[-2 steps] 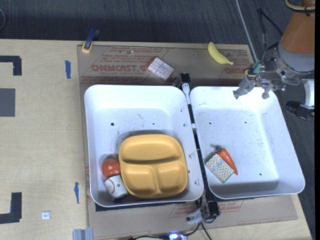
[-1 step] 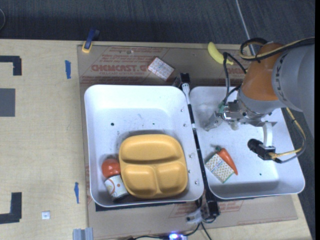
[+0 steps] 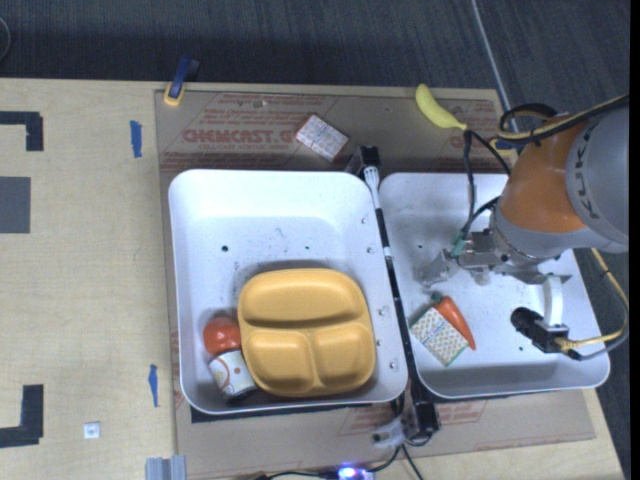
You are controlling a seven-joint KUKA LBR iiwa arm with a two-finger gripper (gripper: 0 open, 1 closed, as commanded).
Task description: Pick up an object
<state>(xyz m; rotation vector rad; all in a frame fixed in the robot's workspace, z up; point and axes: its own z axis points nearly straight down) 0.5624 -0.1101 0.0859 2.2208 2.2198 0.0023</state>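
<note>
My gripper (image 3: 438, 268) hangs low over the right bin (image 3: 500, 373), near its left-middle part. Just below it lies a small orange carrot (image 3: 456, 317), apart from the gripper. A patterned square packet (image 3: 438, 337) rests against the carrot's lower left side. In the left bin (image 3: 200, 228) sits a large yellow compartment tray (image 3: 305, 333), with a red and white toy (image 3: 225, 353) tucked at its lower left. Nothing shows between the gripper's tips.
Behind the bins, on the brown board, lie a yellow banana (image 3: 438, 108) and a small patterned box (image 3: 320, 136). A blue and yellow clip (image 3: 180, 78) sits at the board's far left corner. The upper half of the left bin is bare white floor.
</note>
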